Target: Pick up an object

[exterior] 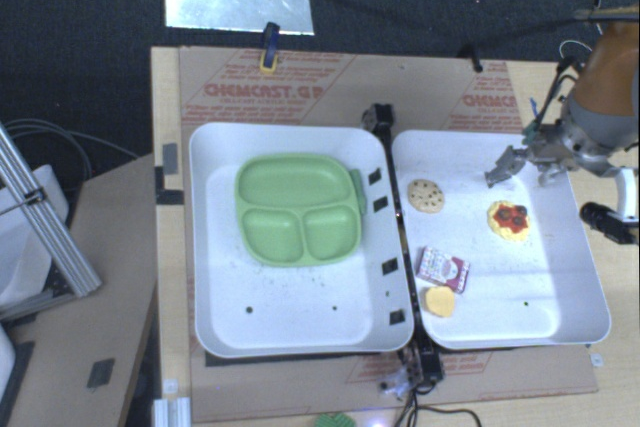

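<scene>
Bins [290, 340]: two; toy foods [427, 196]: four

We see a round yellow toy pizza [510, 220] with red topping lying flat, just below and beside the fingers [499, 172], untouched.

You see the gripper [523, 162] spread open over the right bin's [570, 315] two-o'clock corner, holding nothing, with the small pizza [509, 219] just at its six, the cookie [426, 195] toward nine, and a green divided tray [298, 209] in the left bin [215, 305].
</scene>
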You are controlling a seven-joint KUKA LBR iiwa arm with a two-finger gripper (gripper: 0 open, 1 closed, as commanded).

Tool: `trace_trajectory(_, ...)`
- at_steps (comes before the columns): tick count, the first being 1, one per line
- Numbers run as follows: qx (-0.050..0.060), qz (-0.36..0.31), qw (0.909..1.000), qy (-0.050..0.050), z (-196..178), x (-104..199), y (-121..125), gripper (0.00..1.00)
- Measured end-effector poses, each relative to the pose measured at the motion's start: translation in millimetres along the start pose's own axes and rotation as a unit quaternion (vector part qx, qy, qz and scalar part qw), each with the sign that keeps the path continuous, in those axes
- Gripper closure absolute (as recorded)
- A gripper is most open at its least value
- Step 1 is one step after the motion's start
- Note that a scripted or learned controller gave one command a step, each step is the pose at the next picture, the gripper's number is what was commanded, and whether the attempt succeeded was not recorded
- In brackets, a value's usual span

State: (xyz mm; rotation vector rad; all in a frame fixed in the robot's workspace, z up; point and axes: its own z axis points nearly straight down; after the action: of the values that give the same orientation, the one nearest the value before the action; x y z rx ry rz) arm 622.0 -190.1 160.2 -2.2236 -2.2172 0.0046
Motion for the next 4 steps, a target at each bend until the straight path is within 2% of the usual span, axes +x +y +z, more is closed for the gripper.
trace_trajectory(1,0.001,-0.001,1.0,0.001,80,-17,-37,0.0)
trace_trajectory(2,-0.004,-0.002,1.0,0.0,64,-17,-33,1.0)
trace_trajectory(3,-0.004,-0.008,1.0,0.002,76,74,3,1.0)
trace_trajectory(4,-0.006,-0.007,1.0,0.002,-31,139,-33,1.0)
